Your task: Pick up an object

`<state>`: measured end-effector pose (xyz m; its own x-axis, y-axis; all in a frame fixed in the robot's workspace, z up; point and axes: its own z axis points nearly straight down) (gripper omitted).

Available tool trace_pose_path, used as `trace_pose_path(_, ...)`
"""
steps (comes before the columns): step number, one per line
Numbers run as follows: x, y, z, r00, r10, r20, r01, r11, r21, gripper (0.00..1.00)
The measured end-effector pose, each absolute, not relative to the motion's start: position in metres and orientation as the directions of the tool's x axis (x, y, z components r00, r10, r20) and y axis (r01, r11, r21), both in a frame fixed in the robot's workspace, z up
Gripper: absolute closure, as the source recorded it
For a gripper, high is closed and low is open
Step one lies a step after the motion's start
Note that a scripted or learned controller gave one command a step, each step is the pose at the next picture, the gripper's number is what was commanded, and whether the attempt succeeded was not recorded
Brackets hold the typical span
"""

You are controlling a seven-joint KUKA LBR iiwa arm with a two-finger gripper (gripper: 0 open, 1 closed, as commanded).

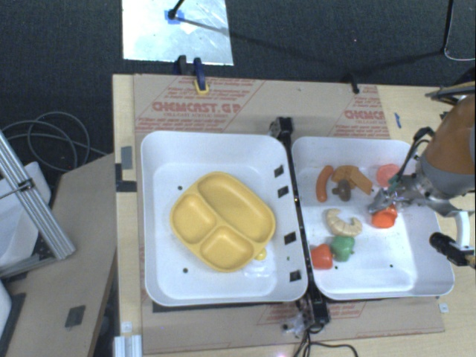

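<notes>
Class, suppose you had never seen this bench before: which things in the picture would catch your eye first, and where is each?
The big yellow divided tray fills the middle of the left bin. In the right bin lies a bright scatter of toy food: an orange sausage, a green piece and a red one. The gripper sits low at that bin's right side, just above a small orange piece.

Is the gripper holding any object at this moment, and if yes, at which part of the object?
It cannot be told. The gripper is low in the right bin, directly over a small orange-red object, but the view does not show the object between its fingers.
</notes>
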<state>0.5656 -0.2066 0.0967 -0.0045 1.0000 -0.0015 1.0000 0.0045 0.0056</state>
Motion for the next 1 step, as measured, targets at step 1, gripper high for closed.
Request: trace_pose_path(1, 0.6205, -0.1515, 0.0847, -0.01, 1.0, -0.001, 1.0, 0.01, 0.005, 1.0)
